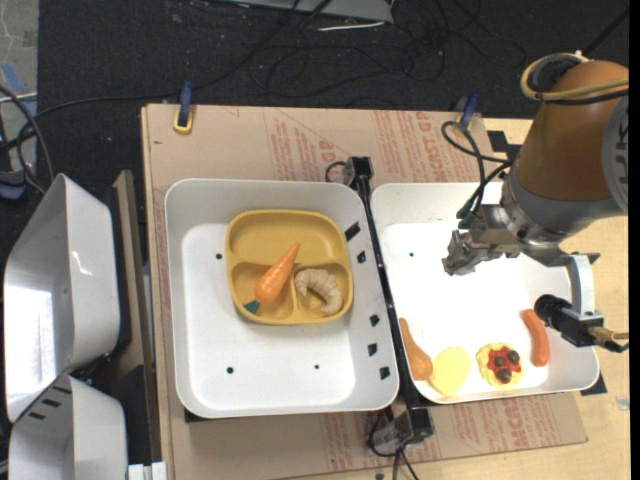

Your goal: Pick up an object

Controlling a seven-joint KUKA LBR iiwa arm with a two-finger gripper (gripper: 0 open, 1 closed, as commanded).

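Observation:
My gripper (462,258) hangs over the upper middle of the right bin (430,298), well above the toys. Along that bin's front edge lie an orange drumstick-like piece (414,351), a yellow disc (450,368), a small pizza-like piece with red toppings (499,363) and an orange sausage (537,338). In the left bin (200,298) a yellow divided plate (245,233) carries a carrot (277,273) and a pale shrimp (321,289). Nothing shows between the fingers.
The grey arm with its orange band (570,138) reaches in from the right over the bin's far corner. A black fitting (560,316) sits at the right bin's right wall. White containers (60,278) stand left of the bench. Cables run across the floor behind.

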